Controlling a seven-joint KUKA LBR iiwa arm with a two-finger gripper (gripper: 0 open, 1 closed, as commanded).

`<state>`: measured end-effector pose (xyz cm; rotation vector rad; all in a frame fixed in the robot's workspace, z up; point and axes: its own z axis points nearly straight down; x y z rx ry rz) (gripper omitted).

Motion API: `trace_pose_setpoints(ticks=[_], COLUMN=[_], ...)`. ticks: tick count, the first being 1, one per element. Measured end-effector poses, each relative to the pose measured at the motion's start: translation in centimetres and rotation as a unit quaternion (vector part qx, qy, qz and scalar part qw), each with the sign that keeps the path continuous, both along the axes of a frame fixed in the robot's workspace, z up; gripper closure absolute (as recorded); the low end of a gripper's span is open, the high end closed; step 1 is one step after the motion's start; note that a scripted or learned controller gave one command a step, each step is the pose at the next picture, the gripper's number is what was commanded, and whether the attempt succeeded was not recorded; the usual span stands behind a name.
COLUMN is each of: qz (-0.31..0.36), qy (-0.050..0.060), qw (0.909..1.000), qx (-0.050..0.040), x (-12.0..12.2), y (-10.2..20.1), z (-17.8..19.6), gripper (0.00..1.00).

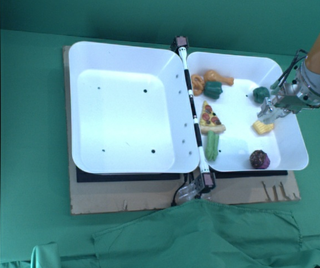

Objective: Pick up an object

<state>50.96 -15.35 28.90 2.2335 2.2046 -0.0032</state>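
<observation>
— Two white bins sit side by side on the green surface (31, 121); the left bin (87, 60) is a smooth, shallow tray with rounded corners and a few dark dots on its floor; the right bin (285, 144) carries the toys.

— What crowds the tool?

— The tool (269, 114) hangs at the right of the frame, low over the right bin; a ridged yellow piece (263, 128) lies just below it, touching or nearly so, and a dark green lumpy piece (260, 94) sits just above it; whether the tool is clenched or released I cannot tell.

— And farther off?

— A round, knobbly dark purple piece (259, 159) rests near the lower right corner of that bin; along its left wall lie a pizza slice (210, 118) with red dots, a long green pod (211, 144) below it, and higher up an orange ring (197, 83), an orange drumstick shape (220, 77) and a green pepper (213, 89) clustered together.

— Anything under the bins?

— Brown cardboard (120, 202), flat and rough-edged; crumpled green cloth (204, 233) lies along the bottom of the frame.
</observation>
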Motion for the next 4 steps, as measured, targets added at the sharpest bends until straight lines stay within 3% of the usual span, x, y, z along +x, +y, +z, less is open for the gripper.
trace_pose_setpoints(ticks=[1,2,4], qz=[0.005,0.004,0.005], qy=[0.002,-0.003,-0.007], qw=[1.0,1.0,1.0], qx=[0.0026,0.0009,0.0009], x=[-4.5,-4.0,-3.9], y=[3.8,6.0,-0.4], z=[-3.4,-11.0,-10.5], gripper=[1.0,1.0,1.0])
